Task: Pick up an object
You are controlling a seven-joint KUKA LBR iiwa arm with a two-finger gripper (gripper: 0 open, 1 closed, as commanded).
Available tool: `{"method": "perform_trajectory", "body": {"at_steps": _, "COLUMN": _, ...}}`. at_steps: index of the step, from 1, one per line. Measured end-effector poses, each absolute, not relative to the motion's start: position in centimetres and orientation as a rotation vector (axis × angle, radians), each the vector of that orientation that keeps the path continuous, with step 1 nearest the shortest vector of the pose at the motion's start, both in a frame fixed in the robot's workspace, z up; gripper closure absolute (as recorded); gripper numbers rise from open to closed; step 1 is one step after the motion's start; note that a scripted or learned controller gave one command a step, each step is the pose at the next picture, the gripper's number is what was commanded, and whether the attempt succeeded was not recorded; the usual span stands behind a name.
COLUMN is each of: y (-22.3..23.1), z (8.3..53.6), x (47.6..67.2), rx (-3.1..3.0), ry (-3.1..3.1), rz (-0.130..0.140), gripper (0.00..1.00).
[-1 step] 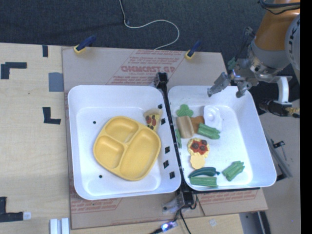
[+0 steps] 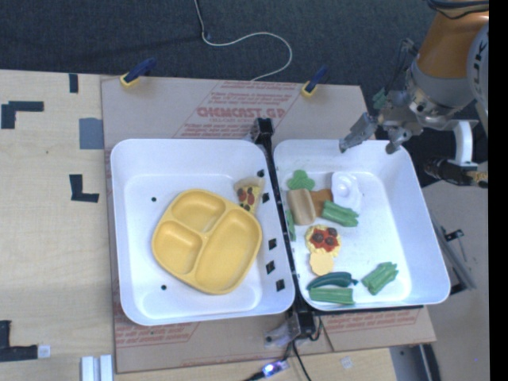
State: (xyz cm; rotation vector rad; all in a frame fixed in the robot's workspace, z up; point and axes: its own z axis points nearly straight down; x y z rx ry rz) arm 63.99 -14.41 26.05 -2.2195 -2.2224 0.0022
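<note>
My gripper (image 2: 371,139) hangs open above the far rim of the right bin (image 2: 421,213), its two dark fingers spread apart with nothing between them. Below it in that bin lie a white piece (image 2: 346,187), a green leafy piece (image 2: 300,181), a tan bread-like piece (image 2: 302,205), a green pod (image 2: 339,213), a yellow piece with red dots (image 2: 323,240), a dark green pepper (image 2: 332,279), a green bean (image 2: 332,295) and a green bundle (image 2: 380,277). A pizza slice (image 2: 249,193) lies in the left bin.
The left bin (image 2: 127,213) holds a yellow divided plate (image 2: 207,240). Both bins rest on a cardboard sheet (image 2: 198,109) held by yellow-blue clamps (image 2: 136,72). A white cable (image 2: 246,38) loops behind on the dark floor.
</note>
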Motion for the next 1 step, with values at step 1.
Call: {"method": "perform_trajectory", "body": {"at_steps": 1, "y": -15.07, "z": 20.72, "x": 64.67, "rx": -2.219, "ry": -2.222, "rz": 0.004, "gripper": 0.0}}
